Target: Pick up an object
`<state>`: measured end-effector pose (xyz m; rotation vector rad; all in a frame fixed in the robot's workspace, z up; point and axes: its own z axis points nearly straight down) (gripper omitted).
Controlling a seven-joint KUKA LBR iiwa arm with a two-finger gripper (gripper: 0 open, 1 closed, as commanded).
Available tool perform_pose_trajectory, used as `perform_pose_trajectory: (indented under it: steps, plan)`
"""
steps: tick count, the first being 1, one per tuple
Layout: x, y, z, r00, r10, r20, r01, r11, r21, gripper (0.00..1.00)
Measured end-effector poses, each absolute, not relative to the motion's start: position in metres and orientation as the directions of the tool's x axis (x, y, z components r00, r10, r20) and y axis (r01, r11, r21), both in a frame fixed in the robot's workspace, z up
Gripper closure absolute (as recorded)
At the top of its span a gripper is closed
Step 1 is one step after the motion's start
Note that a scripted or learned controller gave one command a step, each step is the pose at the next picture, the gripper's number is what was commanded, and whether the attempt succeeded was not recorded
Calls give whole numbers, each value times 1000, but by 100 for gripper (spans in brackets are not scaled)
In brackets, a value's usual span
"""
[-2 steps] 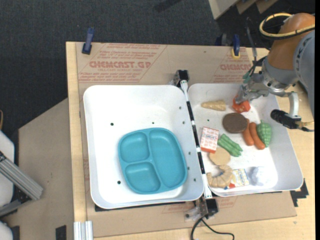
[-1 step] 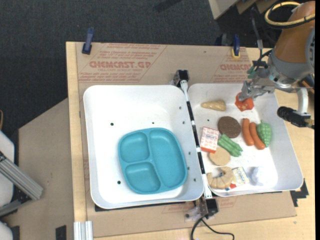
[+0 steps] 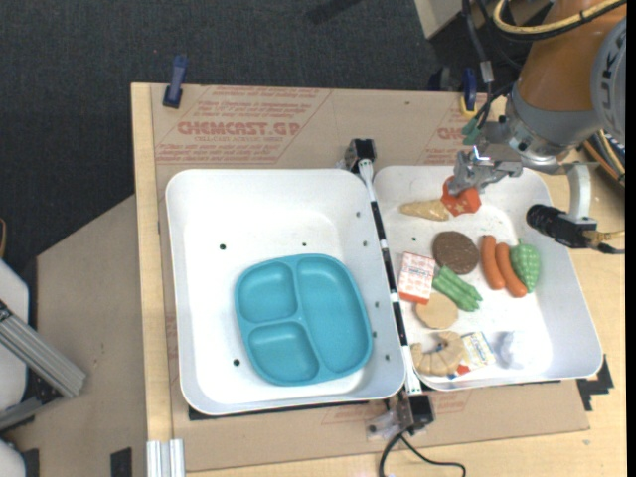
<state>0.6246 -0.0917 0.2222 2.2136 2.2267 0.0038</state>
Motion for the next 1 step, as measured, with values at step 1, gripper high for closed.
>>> perform_pose_trajectory:
  steps: [1]
  plan:
    - [595, -62, 212, -3, 1000, 2, 1000, 3, -5, 100]
